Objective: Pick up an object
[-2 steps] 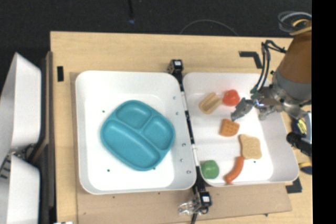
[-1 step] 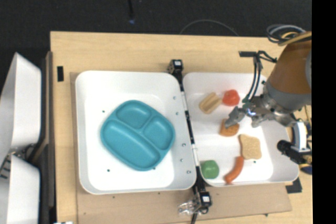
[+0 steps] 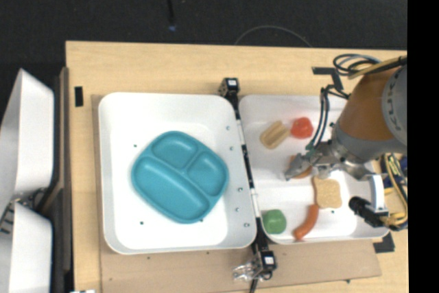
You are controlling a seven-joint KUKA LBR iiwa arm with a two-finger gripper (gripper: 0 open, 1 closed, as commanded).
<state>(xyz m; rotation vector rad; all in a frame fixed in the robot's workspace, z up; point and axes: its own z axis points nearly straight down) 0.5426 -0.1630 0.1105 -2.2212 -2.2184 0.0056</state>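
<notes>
The right bin (image 3: 255, 147) holds several toy foods. A tan bun (image 3: 274, 134) and a red tomato (image 3: 302, 127) lie near its far side. A slice of toast (image 3: 328, 194) sits in the middle right, with an orange carrot-like stick (image 3: 306, 221) and a green piece (image 3: 274, 220) near the front wall. My gripper (image 3: 300, 168) reaches in from the right and hangs low over the bin's middle, just left of the toast and below the tomato. It is apart from the bun. Nothing shows held in it.
The left bin (image 3: 116, 216) carries a blue divided plate (image 3: 180, 176) tilted across its middle. A black clamp (image 3: 229, 86) sits at the far end of the divider between the bins. Cables (image 3: 353, 65) loop behind the arm at the right.
</notes>
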